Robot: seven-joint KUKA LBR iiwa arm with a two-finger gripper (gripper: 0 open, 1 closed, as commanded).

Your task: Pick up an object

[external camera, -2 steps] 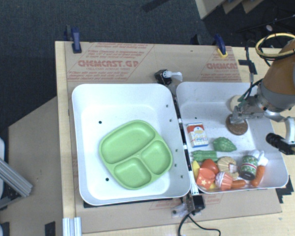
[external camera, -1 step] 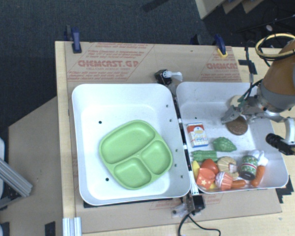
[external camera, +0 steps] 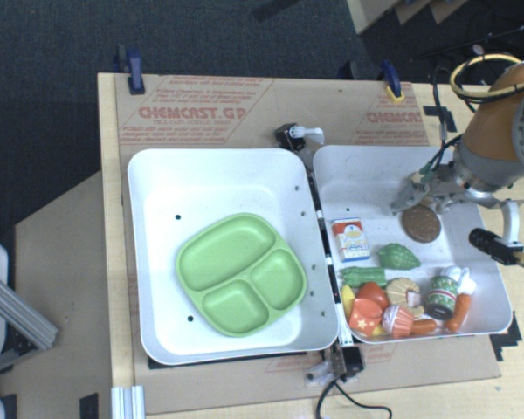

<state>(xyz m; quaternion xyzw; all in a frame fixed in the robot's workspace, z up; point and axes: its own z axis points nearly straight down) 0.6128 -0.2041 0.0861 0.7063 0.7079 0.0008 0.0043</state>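
The gripper hovers low in the right bin directly over a brown disc, its grasp impossible to judge, so nothing is visibly lifted and the pick remains undone, with other toys clustered nearer the camera.

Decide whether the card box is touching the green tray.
Apart. The camera view shows the card box in the right bin and the green tray in the left bin, bin walls between them.
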